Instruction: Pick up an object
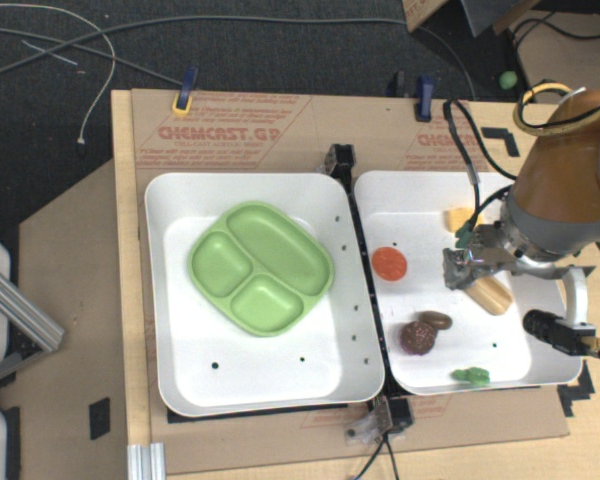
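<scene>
The right bin (420,200) holds several small objects. An orange-red round piece (389,263) lies near its left wall. A dark brown lumpy piece (422,332) sits toward the front. A small green piece (471,375) lies by the front rim. A yellow piece (461,218) shows at the back, and a tan cylinder (490,294) lies at a slant in the middle. My gripper (464,267) hangs over the middle of this bin, right above the tan cylinder's upper end. The arm's grey and orange wrist covers the bin's right part.
The left bin (180,348) holds a green three-compartment plate (262,267) in its middle. A black clamp (339,158) sits between the bins at the back. Cables run down from the back right to the wrist. Cardboard surrounds both bins.
</scene>
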Tool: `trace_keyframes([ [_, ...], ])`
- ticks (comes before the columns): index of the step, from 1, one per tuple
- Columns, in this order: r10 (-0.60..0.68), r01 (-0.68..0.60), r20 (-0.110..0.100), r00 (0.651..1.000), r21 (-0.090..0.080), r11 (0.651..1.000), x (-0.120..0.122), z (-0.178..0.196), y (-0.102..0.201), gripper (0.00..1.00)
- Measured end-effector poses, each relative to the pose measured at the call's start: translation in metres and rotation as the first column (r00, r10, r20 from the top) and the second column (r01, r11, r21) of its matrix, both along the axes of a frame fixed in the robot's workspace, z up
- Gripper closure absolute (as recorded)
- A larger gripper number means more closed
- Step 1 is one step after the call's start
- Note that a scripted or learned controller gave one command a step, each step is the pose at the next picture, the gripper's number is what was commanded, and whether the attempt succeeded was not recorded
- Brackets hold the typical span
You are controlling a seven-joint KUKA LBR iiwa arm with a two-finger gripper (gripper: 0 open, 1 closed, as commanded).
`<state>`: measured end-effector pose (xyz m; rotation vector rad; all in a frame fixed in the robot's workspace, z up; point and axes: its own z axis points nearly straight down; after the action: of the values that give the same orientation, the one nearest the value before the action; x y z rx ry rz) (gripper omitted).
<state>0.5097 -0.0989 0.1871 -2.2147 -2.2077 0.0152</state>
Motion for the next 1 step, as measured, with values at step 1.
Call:
trace_keyframes([
  [1, 0.003, -0.003, 0.015, 1.0, -0.002, 1.0, 0.003, 0.0075, 0.0004, 0.0],
])
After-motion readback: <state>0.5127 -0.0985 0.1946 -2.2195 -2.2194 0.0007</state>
